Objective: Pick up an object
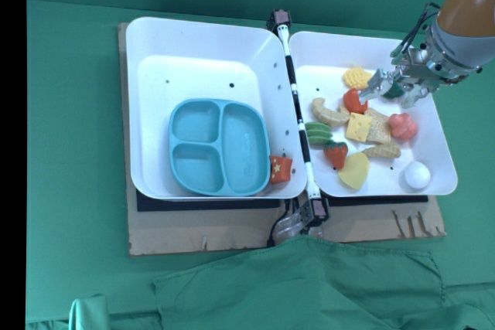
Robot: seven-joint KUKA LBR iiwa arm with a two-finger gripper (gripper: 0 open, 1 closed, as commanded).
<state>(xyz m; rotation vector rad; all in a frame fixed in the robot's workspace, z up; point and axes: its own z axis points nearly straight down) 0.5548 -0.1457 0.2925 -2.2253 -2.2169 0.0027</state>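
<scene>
A bench covered in green cloth holds 2 shallow white bins side by side on a brown cardboard sheet (193,232), seen from above at a slant. The left bin (205,50) contains a light blue plate (219,147) with 3 compartments, lying toward the bin's near right corner. Just beside the plate's right edge, against the bin wall, sits a small red block with a yellow star (280,168).

The right bin (445,166) holds a cluster of toy foods. A yellow corn piece (356,77) lies near the far side. Below it is a small red piece (354,102), then a tan curved piece (328,114) and a yellow cheese square (359,127) resting on a tan cracker (378,129). A green pod (317,133) lies along the left wall, with a strawberry (336,154) just beneath it and a pale yellow slice (355,171) beside that. A pink round fruit (402,126) sits to the right of the cracker, and a white egg (418,175) rests alone near the front right corner.

The grey arm with its orange band reaches in from the right. Its gripper (387,83) hangs over the far part of the right bin, just right of the corn and above the red piece. Its fingers appear spread apart, with nothing visible between them.

A black and white bar (296,108) runs between the 2 bins.
</scene>
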